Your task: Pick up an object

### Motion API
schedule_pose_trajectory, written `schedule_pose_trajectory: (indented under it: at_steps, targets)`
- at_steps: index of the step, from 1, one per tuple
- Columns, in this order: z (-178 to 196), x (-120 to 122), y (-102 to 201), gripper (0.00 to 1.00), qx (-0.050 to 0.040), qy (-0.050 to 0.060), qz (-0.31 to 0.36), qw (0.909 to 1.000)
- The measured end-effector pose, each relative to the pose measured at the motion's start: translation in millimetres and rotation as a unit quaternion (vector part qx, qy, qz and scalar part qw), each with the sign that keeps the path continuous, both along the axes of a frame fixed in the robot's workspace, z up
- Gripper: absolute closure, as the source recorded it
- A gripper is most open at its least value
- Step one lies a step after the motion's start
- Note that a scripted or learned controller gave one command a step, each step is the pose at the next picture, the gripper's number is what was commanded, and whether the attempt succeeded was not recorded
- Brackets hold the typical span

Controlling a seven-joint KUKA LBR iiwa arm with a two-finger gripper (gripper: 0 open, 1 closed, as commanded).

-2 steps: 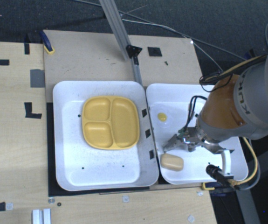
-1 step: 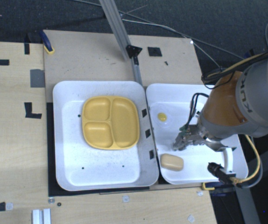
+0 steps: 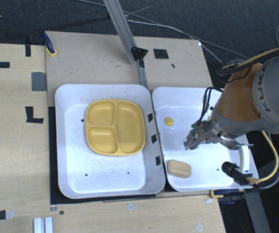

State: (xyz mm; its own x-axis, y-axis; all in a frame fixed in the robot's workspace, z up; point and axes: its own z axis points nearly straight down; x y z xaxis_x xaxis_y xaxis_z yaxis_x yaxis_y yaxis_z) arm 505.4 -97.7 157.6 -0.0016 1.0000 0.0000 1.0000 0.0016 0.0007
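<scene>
Grey metal claw, one item, on the end of the grey arm with its orange band, which enters from the right. It hangs over the middle of the right bin, fingers pointing left and down. Whether the fingers stand wide or narrow cannot be told, as they are dark and small against the bin floor. Nothing shows between them.

Tan oblong block, one item, lies flat on the floor of the right bin, near its near left corner. It sits nearer than the claw and a little to its left, apart from it.

Small yellow round piece, one item, lies in the same bin toward the far left, left of the claw and apart from it. It is well apart from the tan block.

Left bin, white and shallow, one item, stands just beside the right bin, their rims meeting along the middle.

Yellow divided plate, one item, with three compartments, lies flat in the left bin, toward its far right part.

Desk, pale board, bears both bins. Dark tape marks lie on its left side.

Grey metal bar, one item, slants across the far part of the desk down toward the gap between the bins.
</scene>
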Motion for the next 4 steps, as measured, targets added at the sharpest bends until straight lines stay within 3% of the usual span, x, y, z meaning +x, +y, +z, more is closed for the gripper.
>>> schedule_pose_trajectory:
  at_steps: [2,4]
  targets:
    - [119,4,-9,1.0,-0.0007,-0.002,0.0,1.0]
    - [102,32,87,1.0,-0.0002,0.001,0.002,1.0]
